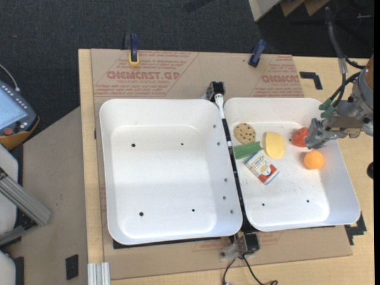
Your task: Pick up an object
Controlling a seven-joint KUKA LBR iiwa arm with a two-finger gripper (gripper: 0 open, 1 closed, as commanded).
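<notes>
Gripper point(313, 136): low over the right bin point(338, 189), at its right side, arm entering from the right. Finger opening cannot be told; whether it has hold of anything cannot be told.
Red object point(299, 137): touching or just beside the gripper tip, to its left; the likely target.
Orange ball point(314, 160): just near of the gripper, apart from it.
Yellow piece point(274, 145): left of the red object.
Cookie point(244, 133), green piece point(246, 150), small carton point(262, 167): farther left, clustered.
Left bin point(113, 159): well apart.
Step judged: closing in on the red object. Next calls for a sure close, then a straight lift.
</notes>
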